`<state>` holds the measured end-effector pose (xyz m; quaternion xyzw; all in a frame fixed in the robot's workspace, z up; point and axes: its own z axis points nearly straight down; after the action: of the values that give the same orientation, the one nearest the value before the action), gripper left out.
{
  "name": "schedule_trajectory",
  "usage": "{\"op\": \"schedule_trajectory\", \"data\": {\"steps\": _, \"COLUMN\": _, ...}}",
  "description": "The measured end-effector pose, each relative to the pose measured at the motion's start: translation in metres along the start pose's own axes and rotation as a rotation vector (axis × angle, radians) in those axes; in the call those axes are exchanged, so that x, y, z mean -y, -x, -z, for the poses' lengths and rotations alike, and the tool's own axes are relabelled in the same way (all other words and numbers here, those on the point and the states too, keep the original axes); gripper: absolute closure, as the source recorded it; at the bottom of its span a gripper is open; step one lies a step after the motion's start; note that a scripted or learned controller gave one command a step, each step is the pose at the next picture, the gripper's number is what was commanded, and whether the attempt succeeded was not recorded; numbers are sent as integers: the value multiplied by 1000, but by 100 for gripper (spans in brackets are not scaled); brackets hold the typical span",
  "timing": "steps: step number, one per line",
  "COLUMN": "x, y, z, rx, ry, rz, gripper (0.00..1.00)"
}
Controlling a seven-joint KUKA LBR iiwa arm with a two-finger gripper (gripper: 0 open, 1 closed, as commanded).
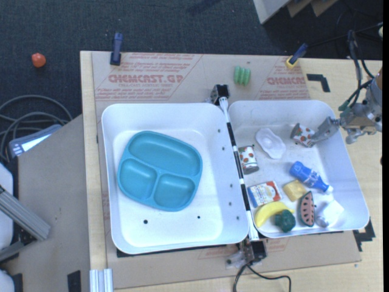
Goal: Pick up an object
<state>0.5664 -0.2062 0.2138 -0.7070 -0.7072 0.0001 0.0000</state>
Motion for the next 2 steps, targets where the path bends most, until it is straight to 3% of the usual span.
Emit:
{"op": "schedule_trajectory", "data": {"steps": 1, "x": -30, "y": -42, "z": -111, "rx": -2, "ry": -3, "rz": 1, "gripper": 0}}
{"op": "schedule_trajectory", "data": {"steps": 2, "x": 34, "y": -56, "z": -130, "rx": -1, "ry": -2, "rz": -1, "gripper": 0}}
